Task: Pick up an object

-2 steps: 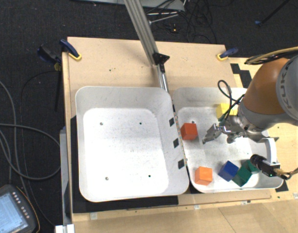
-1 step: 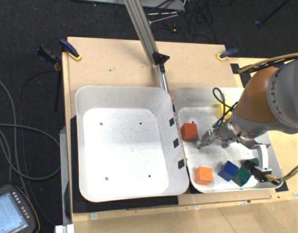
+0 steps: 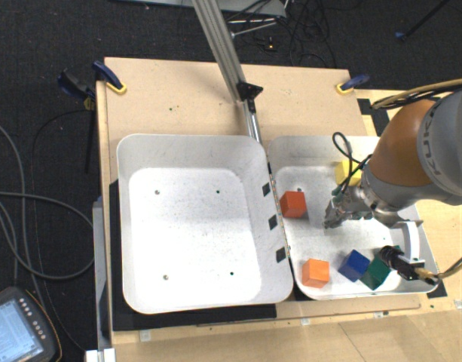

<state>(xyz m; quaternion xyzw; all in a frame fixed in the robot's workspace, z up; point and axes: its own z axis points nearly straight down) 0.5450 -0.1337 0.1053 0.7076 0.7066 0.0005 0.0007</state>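
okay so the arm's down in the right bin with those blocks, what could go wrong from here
1. The gripper sits on bare bin floor between the red-orange block and the yellow block, so it may close on nothing.
2. The blue block and green block touch near the right bin rim; grabbing one could drag the other.
3. The loose cable by the wrist might snag.

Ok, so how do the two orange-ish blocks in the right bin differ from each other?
The upper block is a deeper red-orange; the lower block is a lighter, yellower orange. The upper block sits mid-bin, level with the gripper, while the lower block lies near the bin's front rim, beside the blue block. Both are small cubes of similar size, resting on the bin floor, ungripped.
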